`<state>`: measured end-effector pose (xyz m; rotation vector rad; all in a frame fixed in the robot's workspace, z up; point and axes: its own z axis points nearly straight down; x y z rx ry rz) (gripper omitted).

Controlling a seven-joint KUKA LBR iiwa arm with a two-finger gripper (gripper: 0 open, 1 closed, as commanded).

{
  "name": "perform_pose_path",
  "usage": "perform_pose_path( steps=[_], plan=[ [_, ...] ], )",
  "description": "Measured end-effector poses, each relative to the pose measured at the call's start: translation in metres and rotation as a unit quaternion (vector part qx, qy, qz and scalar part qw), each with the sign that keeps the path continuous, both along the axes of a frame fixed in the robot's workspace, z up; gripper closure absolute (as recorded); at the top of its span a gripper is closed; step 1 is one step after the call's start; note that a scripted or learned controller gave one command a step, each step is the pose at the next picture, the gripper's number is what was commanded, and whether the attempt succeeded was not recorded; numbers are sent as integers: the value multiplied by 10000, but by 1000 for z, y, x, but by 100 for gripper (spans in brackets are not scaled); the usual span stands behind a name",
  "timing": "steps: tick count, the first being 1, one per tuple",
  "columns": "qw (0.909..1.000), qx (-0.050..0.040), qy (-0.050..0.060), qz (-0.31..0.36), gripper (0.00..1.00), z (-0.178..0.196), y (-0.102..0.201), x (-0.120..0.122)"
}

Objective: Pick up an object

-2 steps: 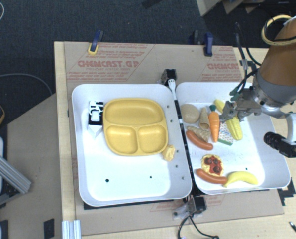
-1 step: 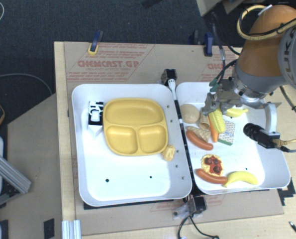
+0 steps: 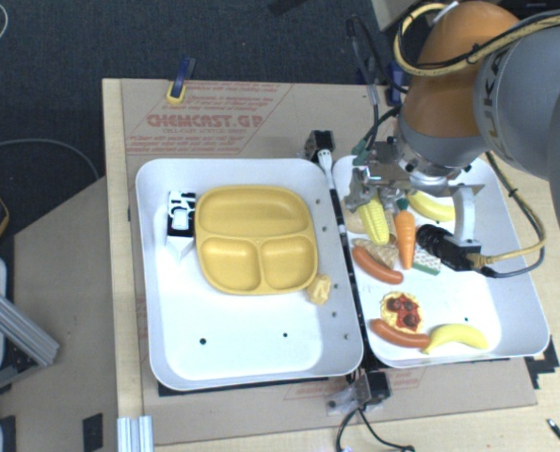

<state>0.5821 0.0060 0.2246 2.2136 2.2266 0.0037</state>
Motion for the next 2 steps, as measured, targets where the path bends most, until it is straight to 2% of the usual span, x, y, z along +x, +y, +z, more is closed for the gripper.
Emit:
perform_pose_path(
  steps=[1,2],
  plan=[
    [10000,7,-1,3,100,10,57,-3],
    [10000,-3,43,-29,100,-11,53,-4]
  ],
)
